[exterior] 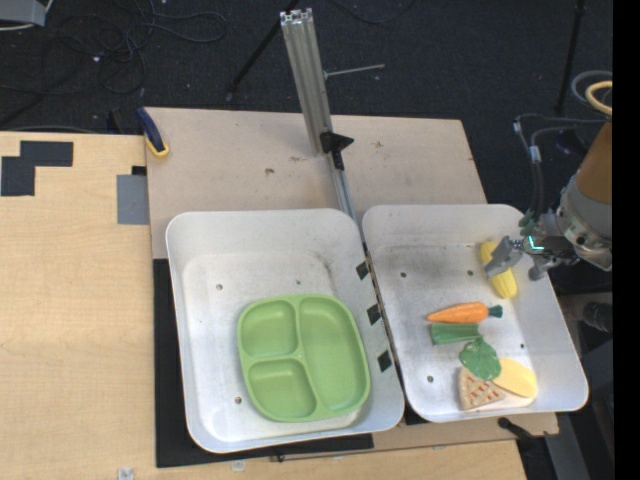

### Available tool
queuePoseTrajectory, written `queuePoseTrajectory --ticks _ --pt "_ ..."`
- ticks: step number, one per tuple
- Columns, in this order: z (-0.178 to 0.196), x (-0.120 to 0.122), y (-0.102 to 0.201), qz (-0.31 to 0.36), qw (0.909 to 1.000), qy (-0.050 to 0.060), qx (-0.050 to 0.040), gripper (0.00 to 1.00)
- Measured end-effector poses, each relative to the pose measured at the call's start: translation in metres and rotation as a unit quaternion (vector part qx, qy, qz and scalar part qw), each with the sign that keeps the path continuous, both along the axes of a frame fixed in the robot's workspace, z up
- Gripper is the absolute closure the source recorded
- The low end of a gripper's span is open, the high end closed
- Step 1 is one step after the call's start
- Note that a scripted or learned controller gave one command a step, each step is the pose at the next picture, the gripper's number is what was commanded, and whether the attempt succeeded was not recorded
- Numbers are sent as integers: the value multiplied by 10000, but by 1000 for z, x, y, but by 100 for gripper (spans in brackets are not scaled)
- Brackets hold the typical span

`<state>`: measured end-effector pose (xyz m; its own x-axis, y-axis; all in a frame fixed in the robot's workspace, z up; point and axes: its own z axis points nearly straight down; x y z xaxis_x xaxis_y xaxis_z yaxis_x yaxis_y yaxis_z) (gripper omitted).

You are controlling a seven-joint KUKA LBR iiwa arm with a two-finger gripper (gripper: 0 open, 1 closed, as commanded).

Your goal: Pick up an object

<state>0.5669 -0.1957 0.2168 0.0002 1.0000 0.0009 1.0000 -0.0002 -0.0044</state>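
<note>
1. Orange toy carrot (464,314) lies mid right bin (420,388); everything below is placed from it.
2. Yellow piece (501,273) sits just up-right of the carrot, near the bin's far right rim.
3. Gripper (517,253) hangs at that yellow piece's upper end; whether it is clenched or released cannot be told.
4. Green leafy piece (470,346) lies just below the carrot; a waffle wedge (480,391) and yellow slice (517,377) lie lower still.
5. Green divided plate (300,356) sits well left, in the left bin (200,268).

Green tray (300,358), orange carrot (462,314) (green-tipped), white bins (200,268).
</note>
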Motion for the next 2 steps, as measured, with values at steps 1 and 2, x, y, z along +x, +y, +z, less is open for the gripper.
queuePoseTrajectory --ticks 1,2 --pt "1 1 0 2 10000 -16 -4 0" --pt "-43 1 -2 1 10000 12 3 0"
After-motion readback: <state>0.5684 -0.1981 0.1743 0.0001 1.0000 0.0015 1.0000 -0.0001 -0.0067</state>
